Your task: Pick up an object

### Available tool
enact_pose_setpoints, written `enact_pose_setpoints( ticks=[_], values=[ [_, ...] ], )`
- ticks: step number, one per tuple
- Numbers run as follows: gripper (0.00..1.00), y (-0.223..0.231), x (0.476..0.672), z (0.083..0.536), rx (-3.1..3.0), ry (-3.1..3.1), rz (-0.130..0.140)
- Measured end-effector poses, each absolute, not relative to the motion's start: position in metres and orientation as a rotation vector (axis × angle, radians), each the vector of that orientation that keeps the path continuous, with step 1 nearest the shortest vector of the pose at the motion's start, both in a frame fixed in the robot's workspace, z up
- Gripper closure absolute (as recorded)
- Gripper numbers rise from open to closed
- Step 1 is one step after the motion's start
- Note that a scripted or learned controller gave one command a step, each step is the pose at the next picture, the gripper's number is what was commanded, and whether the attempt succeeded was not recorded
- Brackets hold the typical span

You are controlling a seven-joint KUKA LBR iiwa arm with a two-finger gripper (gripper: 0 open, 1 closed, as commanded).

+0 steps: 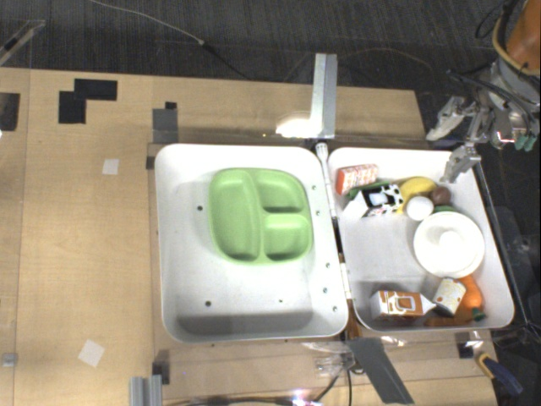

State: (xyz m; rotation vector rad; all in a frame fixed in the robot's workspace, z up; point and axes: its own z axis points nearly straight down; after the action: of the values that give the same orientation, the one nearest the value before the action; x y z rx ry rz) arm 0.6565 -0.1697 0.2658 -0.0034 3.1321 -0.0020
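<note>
Two white bins sit on the surface (76, 252). The left bin (182, 311) holds one green divided tray (258, 214). The right bin (372, 265) holds one white plate (449, 244), one banana (416, 187), two cartons; their lettering is unreadable. The gripper (456, 138), released and holding nothing, hangs above the banana's corner.

Right bin (499, 252): red-white carton (357, 178) and black-white carton (380, 199) at far left, yellow banana (417, 187) beside; white bowl (449, 244) at centre-right; brown carton (399, 304) and orange fruit (470, 299) at near edge.
</note>
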Motion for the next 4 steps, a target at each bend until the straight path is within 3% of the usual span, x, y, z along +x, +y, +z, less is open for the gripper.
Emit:
enact_pose_setpoints(
  ticks=[1, 2, 3, 4],
  values=[
    [0.00, -0.204, 0.617, 0.145, -0.214, 3.133, 0.002],
    [0.00, -0.203, 0.549, 0.097, 0.104, 3.110, -0.004],
    [0.00, -0.199, 0.502, 0.099, 0.141, 3.095, -0.003],
    [0.00, -0.196, 0.500, 0.100, -0.414, 3.082, 0.000]
  ],
)
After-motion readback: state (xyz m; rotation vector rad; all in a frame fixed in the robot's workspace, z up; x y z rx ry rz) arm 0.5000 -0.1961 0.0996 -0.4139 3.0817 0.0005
